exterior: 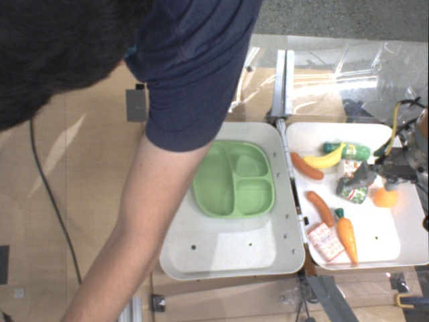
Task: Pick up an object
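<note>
My gripper hangs low over the right bin, reaching in from the right. Its tip is right at the top of a small green-and-white carton; whether it touches the carton is unclear. Around it lie a yellow banana, a green bottle, an orange fruit, two reddish sausages, a carrot and a pink packet.
A person in a dark blue shirt leans over the bench, with a bare arm across the left bin's left side. The left bin holds a green divided plate. A metal divider separates the bins.
</note>
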Controlling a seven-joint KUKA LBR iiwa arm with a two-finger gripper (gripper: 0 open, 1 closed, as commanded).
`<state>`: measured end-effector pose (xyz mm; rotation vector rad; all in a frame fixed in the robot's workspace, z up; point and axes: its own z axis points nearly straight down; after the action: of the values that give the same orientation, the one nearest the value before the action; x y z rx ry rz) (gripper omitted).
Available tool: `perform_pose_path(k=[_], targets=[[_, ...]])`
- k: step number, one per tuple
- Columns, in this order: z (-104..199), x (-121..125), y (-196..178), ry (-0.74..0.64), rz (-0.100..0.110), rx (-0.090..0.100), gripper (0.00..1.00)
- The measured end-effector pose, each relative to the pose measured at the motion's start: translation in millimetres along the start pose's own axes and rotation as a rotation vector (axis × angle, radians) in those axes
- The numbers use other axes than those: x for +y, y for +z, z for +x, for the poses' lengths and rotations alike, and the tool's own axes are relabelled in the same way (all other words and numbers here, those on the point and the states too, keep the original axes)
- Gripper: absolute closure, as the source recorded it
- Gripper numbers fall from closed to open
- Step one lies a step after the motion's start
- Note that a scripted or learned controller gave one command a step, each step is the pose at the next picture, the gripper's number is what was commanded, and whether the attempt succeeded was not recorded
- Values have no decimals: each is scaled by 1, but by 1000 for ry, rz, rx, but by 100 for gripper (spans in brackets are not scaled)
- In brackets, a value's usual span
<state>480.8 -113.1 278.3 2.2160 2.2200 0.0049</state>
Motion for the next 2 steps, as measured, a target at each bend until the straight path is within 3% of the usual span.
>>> perform_pose_path(k=[1, 2], targets=[[14, 16, 134, -132, 4, 1, 0], [7, 32, 188, -44, 3, 1, 0]])
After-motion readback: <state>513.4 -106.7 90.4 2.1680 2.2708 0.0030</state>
